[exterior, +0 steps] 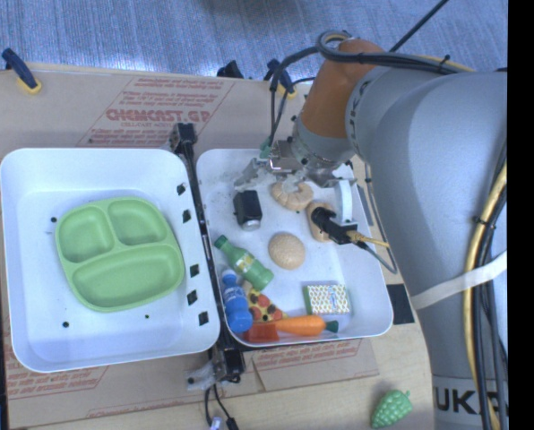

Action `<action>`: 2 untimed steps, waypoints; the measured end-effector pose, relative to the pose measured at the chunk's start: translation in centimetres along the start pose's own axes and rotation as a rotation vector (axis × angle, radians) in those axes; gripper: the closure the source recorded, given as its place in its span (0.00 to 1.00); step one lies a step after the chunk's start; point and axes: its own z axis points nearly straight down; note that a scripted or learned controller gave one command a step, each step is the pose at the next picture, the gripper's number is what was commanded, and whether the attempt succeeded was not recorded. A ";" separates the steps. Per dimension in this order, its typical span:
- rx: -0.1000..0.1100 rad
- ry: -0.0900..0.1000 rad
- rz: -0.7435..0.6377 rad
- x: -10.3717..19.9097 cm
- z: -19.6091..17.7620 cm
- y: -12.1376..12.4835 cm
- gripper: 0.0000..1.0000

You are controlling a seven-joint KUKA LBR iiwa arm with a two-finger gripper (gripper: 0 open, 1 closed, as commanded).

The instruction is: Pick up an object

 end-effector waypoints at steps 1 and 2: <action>0.020 0.003 0.000 3.0 1.7 -6.1 0.00; 0.017 0.003 0.000 3.7 1.7 -0.5 0.00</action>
